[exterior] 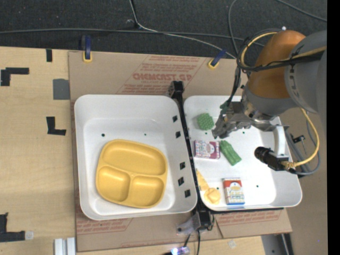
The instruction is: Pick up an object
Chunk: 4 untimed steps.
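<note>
camera view: hovering end effector [223, 130], opening impossible to tell, nearing green block [230, 153]; looking light, stiff, calling for gripping across narrow sides.

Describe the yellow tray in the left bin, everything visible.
The yellow tray is a rounded, glossy, plastic-looking plate with three compartments: one wide section across its top and two smaller ones below. It lies flat, open side up, slightly rotated, on the floor of the left bin, toward the front. Nothing sits in it.

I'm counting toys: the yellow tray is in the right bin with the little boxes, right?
Not quite. The camera view shows the yellow tray in the left bin. The little boxes are in the right bin.
</note>
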### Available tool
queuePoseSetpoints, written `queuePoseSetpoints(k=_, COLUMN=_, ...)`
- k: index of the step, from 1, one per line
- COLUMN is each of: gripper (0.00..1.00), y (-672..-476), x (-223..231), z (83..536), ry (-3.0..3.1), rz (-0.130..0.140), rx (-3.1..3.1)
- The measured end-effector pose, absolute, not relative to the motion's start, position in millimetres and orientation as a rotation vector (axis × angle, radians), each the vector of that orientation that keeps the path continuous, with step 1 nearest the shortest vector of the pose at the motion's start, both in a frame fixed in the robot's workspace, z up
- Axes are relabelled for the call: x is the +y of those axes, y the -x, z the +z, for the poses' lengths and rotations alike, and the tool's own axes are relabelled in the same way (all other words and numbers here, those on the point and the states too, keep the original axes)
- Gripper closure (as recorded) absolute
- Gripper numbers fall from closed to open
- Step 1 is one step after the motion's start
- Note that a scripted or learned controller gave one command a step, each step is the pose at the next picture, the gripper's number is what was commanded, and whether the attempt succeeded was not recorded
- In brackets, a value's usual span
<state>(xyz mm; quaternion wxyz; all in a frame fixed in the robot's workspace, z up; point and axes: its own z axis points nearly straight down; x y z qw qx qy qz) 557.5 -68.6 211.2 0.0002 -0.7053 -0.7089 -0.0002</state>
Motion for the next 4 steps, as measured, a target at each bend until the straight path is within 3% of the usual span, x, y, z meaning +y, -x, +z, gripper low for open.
queuePoseSetpoints(k=3, gripper=1.00, y=-621.9, x=81.0, z=206.5, ry=2.215, rz=0.000, rx=-2.227)
queuePoseSetpoints(k=4, gripper=0.00, y=-620.9, x=78.5, z=206.7, ry=2.218, rz=0.003, rx=-2.224)
